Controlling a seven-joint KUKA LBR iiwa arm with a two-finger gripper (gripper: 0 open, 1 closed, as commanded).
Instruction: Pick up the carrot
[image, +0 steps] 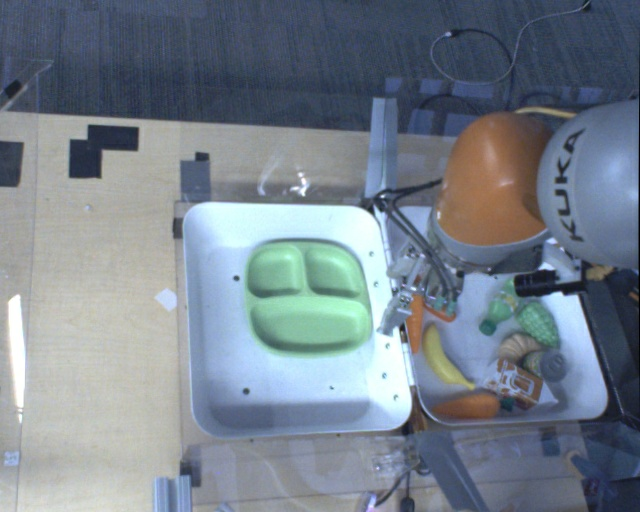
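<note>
The arm (545, 185), grey with a broad orange band, reaches in from the right and hangs over the near left corner of the right bin (590, 395). The left bin (215, 400) lies off to the left of the jaws, and a green divided plate (305, 298) sits in its middle, well apart from them.

The gripper (405, 305) points down at the strip where the two bins meet. A slim orange carrot (415, 327) stands nearly upright right at the fingers, its upper end among them and its lower end hanging toward the right bin's left wall. It looks caught between the fingers, so the jaws appear closed on the carrot, though the metal parts there are small and cluttered.

Just below and right of the jaws lies a yellow banana (443, 360), touching or nearly touching the carrot's lower end. Farther below, against the near wall of the right bin, rests a rounded orange-red piece (466, 405). To the right of the jaws are a small printed box (518, 383), a green knobbly fruit (538, 323), a small green bottle-like piece (497, 315), a tan shell-shaped piece (519, 347) and a small grey round thing (552, 365), all crowded together.
</note>
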